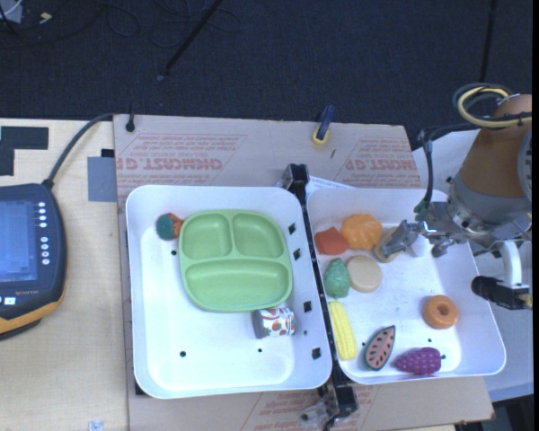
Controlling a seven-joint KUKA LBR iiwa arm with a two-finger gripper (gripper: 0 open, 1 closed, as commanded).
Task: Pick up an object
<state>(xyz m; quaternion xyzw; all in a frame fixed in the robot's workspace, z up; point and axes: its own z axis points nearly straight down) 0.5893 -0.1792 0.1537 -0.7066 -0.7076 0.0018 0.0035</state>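
step: approach, nothing lifted | gripper point(393, 246) low in right bin point(485, 353), grip state: cannot tell | nearest: orange point(362, 231), cookie point(365, 274) just beside | next: settle over one, close

Two bins, eleven things inside

We count one green tray point(234, 260), one ball point(168, 226) and one can point(275, 322) in the left bin point(153, 348); eight toy foods in the right bin point(485, 348).
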